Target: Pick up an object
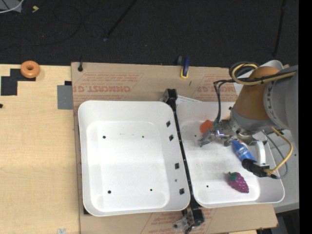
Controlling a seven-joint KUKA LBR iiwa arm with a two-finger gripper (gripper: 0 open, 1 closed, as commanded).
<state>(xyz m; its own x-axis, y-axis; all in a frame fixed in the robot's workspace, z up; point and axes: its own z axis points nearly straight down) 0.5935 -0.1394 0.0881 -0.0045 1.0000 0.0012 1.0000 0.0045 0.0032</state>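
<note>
1. The landmark is the right bin; every candidate for the pick lies inside it, and the arm comes down over its far right part.
2. The tool sits low over the bin floor, pointing left towards the divider between the two bins.
3. Whether the tool is spread or closed I cannot tell; nothing is visibly between its tips.
4. An orange-red object lies just beside the tool, on its far side, towards the bin's back wall. It is the nearest thing.
5. A blue object lies behind the tool under the wrist, long axis running diagonally towards the bin's near right corner.
6. A purple grape bunch rests near the bin's front wall, well apart from the tool.
</note>
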